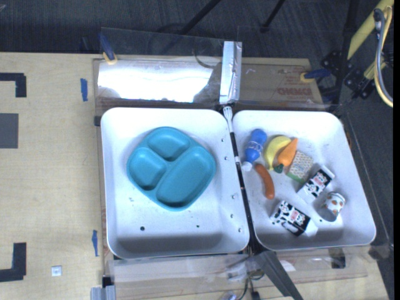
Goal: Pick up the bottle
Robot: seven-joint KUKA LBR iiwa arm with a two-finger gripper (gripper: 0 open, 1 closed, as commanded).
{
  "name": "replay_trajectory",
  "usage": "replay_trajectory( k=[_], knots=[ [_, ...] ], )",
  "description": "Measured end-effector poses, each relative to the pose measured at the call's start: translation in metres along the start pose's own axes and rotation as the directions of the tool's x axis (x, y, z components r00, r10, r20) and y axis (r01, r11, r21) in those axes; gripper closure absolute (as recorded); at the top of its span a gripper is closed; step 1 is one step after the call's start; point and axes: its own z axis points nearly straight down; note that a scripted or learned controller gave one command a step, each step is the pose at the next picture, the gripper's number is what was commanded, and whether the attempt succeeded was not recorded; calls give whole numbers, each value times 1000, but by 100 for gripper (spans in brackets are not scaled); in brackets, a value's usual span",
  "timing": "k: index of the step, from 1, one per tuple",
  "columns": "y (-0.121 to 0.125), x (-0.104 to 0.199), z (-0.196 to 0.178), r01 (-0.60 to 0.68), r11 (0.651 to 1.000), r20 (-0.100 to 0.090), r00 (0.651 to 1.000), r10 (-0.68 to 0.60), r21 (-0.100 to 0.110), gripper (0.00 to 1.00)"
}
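A small blue bottle (254, 145) with a white label and cap lies in the right bin (350, 230), near its upper left corner. It rests against a yellow banana (277, 149) on its right. An orange carrot (287, 154) leans on the banana's right side.
The left bin (119, 230) holds a blue divided plate (171, 167). In the right bin lie a red-orange sausage (267, 180), a speckled block (300, 164), two cow-patterned cartons (317, 182) (291, 218) and a small white cup (334, 204). A clear divider (230, 74) stands behind the bins.
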Motion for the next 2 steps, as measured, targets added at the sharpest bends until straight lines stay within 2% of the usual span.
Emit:
replay_trajectory(
  k=[1, 2],
  knots=[
    [46, -16, 0, -158, 987, 0, 987, 158, 0, 100],
    [43, -13, -1, 144, 990, -6, 990, -144, 1, 100]
  ],
)
